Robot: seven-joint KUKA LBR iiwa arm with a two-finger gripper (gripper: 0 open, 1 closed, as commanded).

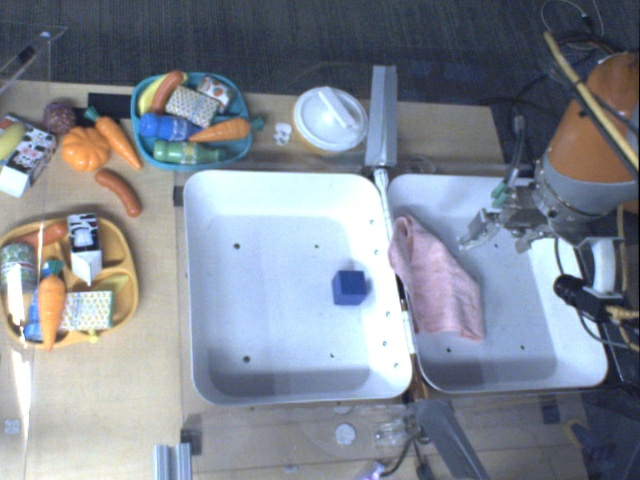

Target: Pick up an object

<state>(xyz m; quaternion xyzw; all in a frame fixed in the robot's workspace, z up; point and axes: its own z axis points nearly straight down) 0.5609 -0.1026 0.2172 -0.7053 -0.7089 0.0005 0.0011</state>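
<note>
Saw a small blue block (350,287) lying alone near the middle of the left bin (210,298). Found a pink cloth (436,284) crumpled in the right bin (560,363), against its left wall. Spotted the tool (496,236) a bit farther back over the right bin, spread apart and gripping nothing, near the cloth. Noticed a blue bowl (192,120) of toy food and a white lid (331,118) at the counter's far side.
</note>
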